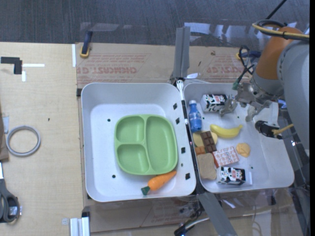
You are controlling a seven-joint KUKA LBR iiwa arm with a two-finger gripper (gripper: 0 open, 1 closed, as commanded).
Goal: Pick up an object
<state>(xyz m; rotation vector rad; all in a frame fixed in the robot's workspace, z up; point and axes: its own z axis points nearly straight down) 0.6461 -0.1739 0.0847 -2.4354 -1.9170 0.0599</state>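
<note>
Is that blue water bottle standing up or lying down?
Lying down. The bottle rests lengthwise on the floor of the right bin, white cap pointing toward the far wall.

Just one camera here, fixed up above the bench and looking down at a slant, far enough back to fit both white bins, the left bin [93,146] and the right bin [275,173]. The bench top [39,107] runs off to the left, dark floor [123,9] fills the top, and the arm [288,65] comes in from the right.

bench [39,97]: two white bins [93,146], tape roll [22,140]
</note>
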